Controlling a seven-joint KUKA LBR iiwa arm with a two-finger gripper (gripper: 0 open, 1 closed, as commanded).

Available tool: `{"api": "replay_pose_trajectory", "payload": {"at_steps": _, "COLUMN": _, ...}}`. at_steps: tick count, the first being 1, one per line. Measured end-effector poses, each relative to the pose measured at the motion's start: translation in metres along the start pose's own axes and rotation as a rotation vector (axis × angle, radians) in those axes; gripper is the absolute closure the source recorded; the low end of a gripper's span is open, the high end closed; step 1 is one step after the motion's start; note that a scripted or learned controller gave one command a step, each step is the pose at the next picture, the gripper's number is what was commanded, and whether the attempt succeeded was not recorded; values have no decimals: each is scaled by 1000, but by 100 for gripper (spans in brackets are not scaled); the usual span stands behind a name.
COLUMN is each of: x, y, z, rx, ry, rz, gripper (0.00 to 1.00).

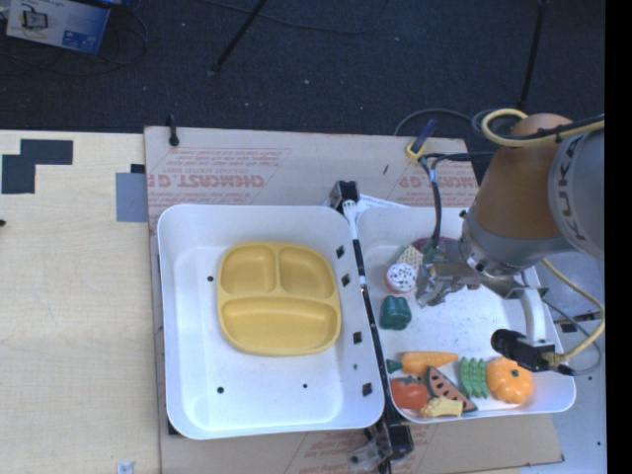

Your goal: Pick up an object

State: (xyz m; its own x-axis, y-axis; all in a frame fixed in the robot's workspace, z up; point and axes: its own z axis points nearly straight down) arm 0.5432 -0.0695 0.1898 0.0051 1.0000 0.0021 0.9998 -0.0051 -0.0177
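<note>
- The tool (pixel 432 289) hangs low over the right bin (pixel 494 349), near its left wall; whether it is parted or closed I cannot tell.
- The green pepper (pixel 395 312) lies just beside it, toward the bin's near-left, nearest of the toys.
- The spotted ball (pixel 401 277) sits just left of the tool.
- Carrot (pixel 429 360), tomato (pixel 409 394), watermelon slice (pixel 446 395) and pumpkin (pixel 510 381) crowd the near edge, well apart.
</note>
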Motion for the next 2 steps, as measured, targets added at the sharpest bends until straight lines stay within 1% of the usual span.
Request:
{"api": "replay_pose_trajectory", "payload": {"at_steps": 1, "x": 0, "y": 0, "z": 0, "rx": 0, "ry": 0, "rz": 0, "gripper": 0}}
{"api": "replay_pose_trajectory", "payload": {"at_steps": 2, "x": -24, "y": 20, "z": 103, "rx": -10, "ry": 1, "rz": -4, "gripper": 0}}
